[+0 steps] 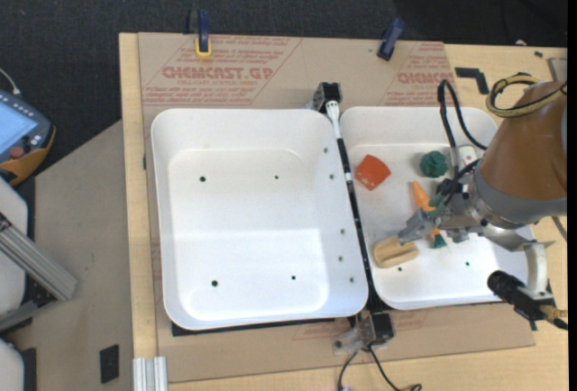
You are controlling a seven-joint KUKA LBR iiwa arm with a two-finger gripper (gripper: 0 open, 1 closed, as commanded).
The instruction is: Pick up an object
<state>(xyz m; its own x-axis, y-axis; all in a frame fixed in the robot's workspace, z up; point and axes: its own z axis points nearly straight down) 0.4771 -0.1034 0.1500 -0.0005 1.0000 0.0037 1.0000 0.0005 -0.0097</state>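
The objects all lie in the right bin. An orange-red block sits near its left wall, and a dark green lump lies farther back. A thin orange stick lies between them and the gripper. A tan wooden piece rests toward the front left. My gripper hangs low over the bin's middle, just right of the tan piece and at the near end of the orange stick. A small teal bit shows right under it. The wrist hides what lies beneath.
The left bin stands beside the right one, with a black divider strip between them. The arm's bulky orange-banded body covers the right bin's right side. Black cables loop over its back edge.
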